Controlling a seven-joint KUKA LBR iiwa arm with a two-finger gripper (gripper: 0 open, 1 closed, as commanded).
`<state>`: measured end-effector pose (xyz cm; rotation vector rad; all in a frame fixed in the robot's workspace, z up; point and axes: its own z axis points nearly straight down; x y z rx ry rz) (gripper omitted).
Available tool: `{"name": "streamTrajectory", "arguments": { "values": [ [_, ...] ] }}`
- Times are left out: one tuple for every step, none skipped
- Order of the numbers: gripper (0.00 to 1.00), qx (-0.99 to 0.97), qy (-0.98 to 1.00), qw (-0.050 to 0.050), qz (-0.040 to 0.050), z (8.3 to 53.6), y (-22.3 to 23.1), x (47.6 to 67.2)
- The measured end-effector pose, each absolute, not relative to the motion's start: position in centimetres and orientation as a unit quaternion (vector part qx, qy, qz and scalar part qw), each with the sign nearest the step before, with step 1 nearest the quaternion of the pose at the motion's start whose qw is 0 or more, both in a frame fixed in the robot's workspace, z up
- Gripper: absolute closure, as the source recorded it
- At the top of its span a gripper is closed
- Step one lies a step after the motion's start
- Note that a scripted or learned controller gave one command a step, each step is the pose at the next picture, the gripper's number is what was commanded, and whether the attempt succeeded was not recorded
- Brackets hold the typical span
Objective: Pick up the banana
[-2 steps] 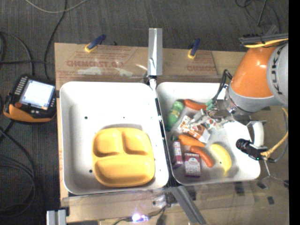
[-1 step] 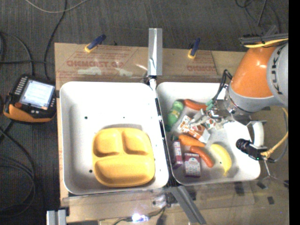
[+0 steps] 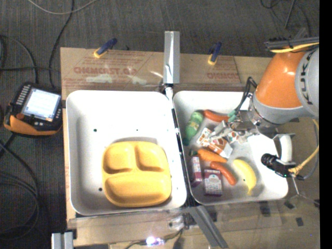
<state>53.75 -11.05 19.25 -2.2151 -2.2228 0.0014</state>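
Two shallow white plastic bins sit side by side on the bench: left bin (image 3: 78,139), right bin (image 3: 270,191).

Nearest the camera, the left bin holds a yellow moulded plastic tray with three compartments (image 3: 137,174), lying flat toward the bin's near right part.

In the right bin, near edge: a small dark red rectangular carton (image 3: 212,183), lying flat. Just left of it, a narrow dark red packet (image 3: 196,170) beside the bin's left wall. The yellow curved banana (image 3: 246,174) lies in the near middle of the right bin, on the bin floor, just right of an orange carrot-shaped piece (image 3: 225,174). A second orange elongated piece (image 3: 211,155) lies just beyond that, slanted.

Further back: a white-and-red printed crumpled wrapper (image 3: 220,139) in the bin's middle, a green rounded bottle-like item (image 3: 194,122) by the left wall, and an orange-red elongated piece (image 3: 215,115) near the far wall.

Arm: grey body with orange band (image 3: 282,84) enters from the right, over the right bin's far right part. Two-finger gripper (image 3: 239,124) sits above the wrapper, well apart from the banana, nothing visibly between the fingers. Finger spacing: cannot tell, the tips blend into the clutter.

Beyond the bins: brown cardboard sheet (image 3: 129,71) with two blue-and-yellow clamps (image 3: 105,47). Far left: an orange-and-grey handheld pendant with lit screen (image 3: 35,109).
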Motion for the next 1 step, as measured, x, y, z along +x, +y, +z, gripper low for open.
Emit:
{"name": "streamTrajectory", "arguments": {
  "values": [
    [0.00, -0.718, -0.696, 0.002, 0.0007, 18.22, -7.98, 55.43]
  ]
}}
